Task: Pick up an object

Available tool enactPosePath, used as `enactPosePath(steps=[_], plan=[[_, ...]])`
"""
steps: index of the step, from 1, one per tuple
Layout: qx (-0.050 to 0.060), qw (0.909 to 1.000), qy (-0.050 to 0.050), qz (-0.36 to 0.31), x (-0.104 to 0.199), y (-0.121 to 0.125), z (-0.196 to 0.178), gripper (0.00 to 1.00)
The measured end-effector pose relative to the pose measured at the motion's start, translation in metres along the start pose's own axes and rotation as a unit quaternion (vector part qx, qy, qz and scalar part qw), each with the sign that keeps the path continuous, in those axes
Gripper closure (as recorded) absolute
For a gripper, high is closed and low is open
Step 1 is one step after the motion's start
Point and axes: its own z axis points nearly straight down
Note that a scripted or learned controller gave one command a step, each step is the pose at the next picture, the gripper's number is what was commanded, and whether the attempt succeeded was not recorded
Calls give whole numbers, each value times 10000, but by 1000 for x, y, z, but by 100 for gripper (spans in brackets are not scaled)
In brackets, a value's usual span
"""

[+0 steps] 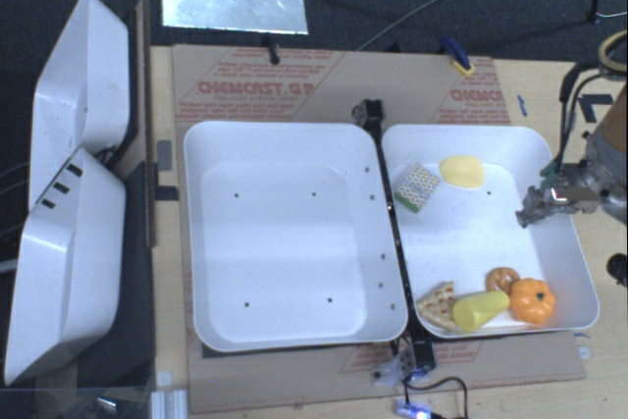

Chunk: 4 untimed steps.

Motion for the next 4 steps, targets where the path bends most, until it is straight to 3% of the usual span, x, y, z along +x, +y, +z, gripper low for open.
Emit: enactPosePath(steps=[2,4], plan=[[25,10000,12,-25,106,0,16,100],[31,10000,10,-16,208,23,44,100]])
